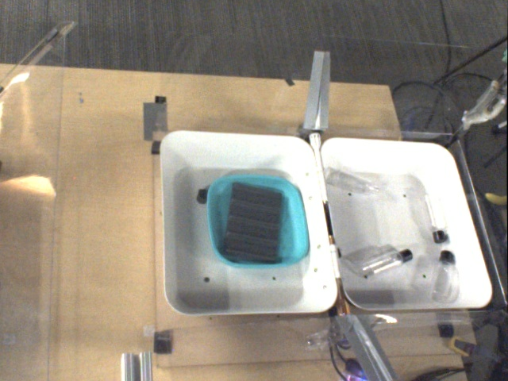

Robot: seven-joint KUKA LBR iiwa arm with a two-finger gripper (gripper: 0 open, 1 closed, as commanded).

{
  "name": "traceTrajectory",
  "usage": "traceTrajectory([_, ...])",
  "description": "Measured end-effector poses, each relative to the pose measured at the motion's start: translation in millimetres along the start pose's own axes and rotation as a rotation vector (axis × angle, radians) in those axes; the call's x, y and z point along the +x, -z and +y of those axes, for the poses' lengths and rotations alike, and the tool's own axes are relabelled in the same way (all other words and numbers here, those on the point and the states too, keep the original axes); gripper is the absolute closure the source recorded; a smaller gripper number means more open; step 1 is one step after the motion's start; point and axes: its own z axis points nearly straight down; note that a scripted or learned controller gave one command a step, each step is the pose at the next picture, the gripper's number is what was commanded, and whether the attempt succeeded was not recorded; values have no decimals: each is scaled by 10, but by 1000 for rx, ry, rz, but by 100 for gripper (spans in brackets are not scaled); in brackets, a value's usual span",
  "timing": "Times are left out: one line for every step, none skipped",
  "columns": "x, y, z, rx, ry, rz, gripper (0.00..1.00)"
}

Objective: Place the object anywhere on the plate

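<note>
Where the object sits: the dark grey ridged block point(254, 225) lies flat on the teal plate point(298, 213), near its middle, ridges running across it; from my remote seat I see teal rim on all sides of it.
Plate: squarish with rounded corners, resting on the floor of the left bin point(182, 236), roughly central, a little toward the wall shared with the other bin.
Beside the plate: a small black piece point(202, 196) touches or nearly touches the plate's left edge; I cannot tell what it is.
Right bin point(397, 161): holds several clear vials with black caps, none touching the plate.
Vial, front: one clear vial point(383, 260) lies on its side near the bin's front left, cap pointing right.
Vials, right side: a slim vial point(432, 217) lies along the right wall, and another point(446, 272) sits just in front of it.
Vial, back: a clear piece point(353, 182) near the back left, too faint to make out.
Bench point(87, 236): pale wood, bright glare at its left edge.
Metal bar point(317, 94): stands behind the seam between the bins.
Cables point(444, 78): dark, on the carpet at upper right.
</note>
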Motion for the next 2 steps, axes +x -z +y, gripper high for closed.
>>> traceTrajectory([-367, 253, -464, 2, -72, 0, 0])
traceTrajectory([-347, 276, -425, 3, -90, -1, 0])
